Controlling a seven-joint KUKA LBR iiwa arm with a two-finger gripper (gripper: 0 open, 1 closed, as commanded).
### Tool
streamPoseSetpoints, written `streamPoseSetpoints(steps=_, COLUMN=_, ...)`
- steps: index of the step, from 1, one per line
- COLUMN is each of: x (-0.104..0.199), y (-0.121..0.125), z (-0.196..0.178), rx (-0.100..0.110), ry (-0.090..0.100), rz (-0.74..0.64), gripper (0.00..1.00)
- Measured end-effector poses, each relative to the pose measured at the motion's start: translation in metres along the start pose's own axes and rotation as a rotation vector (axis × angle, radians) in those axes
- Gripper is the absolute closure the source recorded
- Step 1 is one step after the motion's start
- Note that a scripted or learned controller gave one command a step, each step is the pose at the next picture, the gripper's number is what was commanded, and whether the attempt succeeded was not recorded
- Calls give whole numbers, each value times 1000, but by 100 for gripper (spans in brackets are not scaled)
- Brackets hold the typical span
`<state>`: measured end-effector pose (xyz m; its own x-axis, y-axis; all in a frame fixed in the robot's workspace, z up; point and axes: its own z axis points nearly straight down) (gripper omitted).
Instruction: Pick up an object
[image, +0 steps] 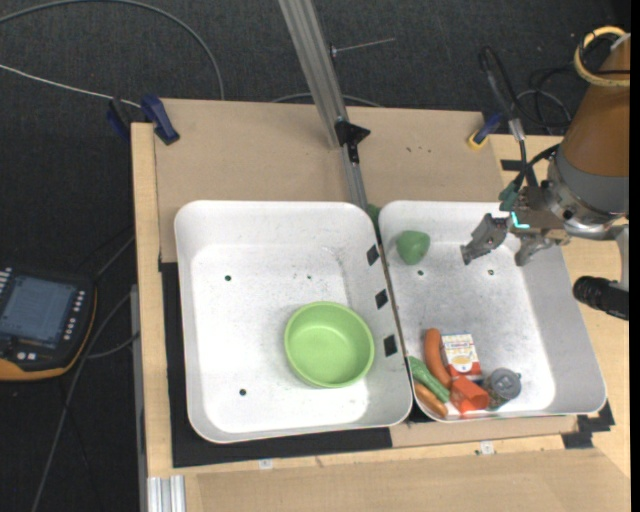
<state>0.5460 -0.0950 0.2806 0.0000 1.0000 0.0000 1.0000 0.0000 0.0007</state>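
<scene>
The end effector (505, 247) hangs over the right bin (560, 330), toward its far side, metal fingers spread apart with nothing between them. Above it the arm (600, 140) shows its orange band over a grey wrist.

Taking the right bin as the landmark: it is a shallow white tray of smooth plastic with rounded corners and a lightly speckled floor. In its far left corner sits a small green lump (411, 245), rounded and matte, well left of the open fingers. Down in the near left corner there is a tight cluster: an orange carrot-shaped piece (434, 352), long and glossy, touching a small white box (460, 350) with printed orange marks, a red piece (470, 395) just in front of the box, and a grey round-edged part (503, 383) beside it on the right. A green strip (428, 376) lies along the carrot's left.

Just left of the right bin, edge to edge, the left bin (215, 300) holds a light green bowl (329, 344), round, smooth and upright, in its near right part.

Both bins rest on a flat tan tabletop (260, 150) that looks like board.
</scene>
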Motion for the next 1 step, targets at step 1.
streamPoseSetpoints(steps=1, x=0, y=0, z=0, rx=0, ry=0, rz=0, gripper=0)
